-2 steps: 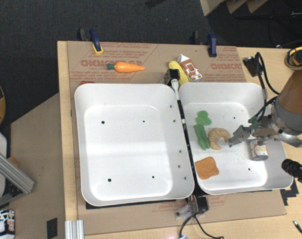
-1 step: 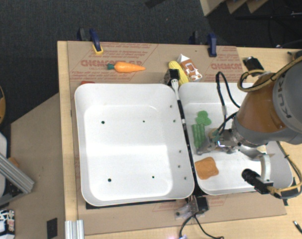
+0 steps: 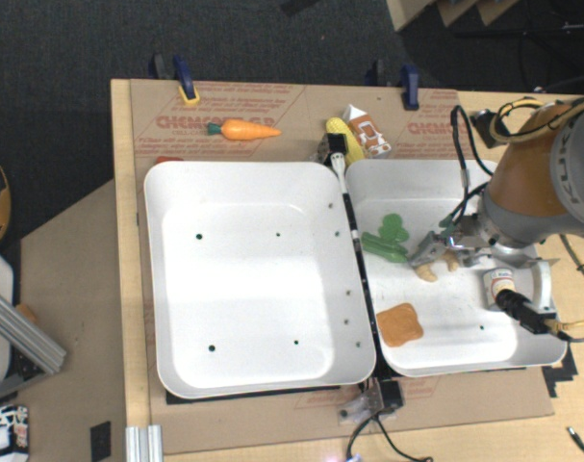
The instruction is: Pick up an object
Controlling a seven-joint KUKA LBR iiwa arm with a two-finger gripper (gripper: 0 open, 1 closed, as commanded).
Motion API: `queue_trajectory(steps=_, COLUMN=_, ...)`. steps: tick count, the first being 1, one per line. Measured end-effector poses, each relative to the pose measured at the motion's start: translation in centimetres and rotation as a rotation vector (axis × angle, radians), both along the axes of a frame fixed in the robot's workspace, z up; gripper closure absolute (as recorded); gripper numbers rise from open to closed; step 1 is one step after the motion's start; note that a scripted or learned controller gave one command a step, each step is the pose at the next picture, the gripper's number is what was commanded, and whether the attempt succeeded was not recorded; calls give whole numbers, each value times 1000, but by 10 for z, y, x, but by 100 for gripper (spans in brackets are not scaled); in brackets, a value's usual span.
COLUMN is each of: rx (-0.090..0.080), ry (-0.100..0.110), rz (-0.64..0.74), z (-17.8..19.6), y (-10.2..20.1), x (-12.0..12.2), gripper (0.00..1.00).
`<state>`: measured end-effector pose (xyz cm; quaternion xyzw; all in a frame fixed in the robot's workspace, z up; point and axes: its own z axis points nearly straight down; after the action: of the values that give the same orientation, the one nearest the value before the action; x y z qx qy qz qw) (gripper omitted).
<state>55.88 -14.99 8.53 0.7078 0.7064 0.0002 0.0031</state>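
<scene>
In the right bin (image 3: 436, 354) lie a green leafy toy (image 3: 389, 238), a small tan piece (image 3: 426, 272) and a flat orange-brown slice (image 3: 399, 324). My gripper (image 3: 432, 251) reaches in from the right and hangs low over the bin, just right of the green toy and right above the tan piece. Its metal fingers point left. Nothing shows clearly between them.
The left bin (image 3: 176, 354) lies beside the right one. Outside the bins, on the cardboard at the back, lie a toy carrot (image 3: 243, 131) and a yellow and brown packet cluster (image 3: 354, 138). Blue clamps (image 3: 186, 77) hold the board's far edge. Cables run at the right.
</scene>
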Motion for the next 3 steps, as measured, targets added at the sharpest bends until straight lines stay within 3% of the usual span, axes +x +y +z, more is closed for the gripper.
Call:
queue_trajectory(steps=1, rx=2, ry=1, rz=1, z=10, y=3, x=-1, gripper=100)
queue_trajectory(steps=2, rx=8, ry=-7, rz=14, z=106, y=102, x=13, gripper=100)
queue_trajectory(steps=3, rx=3, ry=-18, rz=5, z=424, y=119, x=-9, gripper=100)
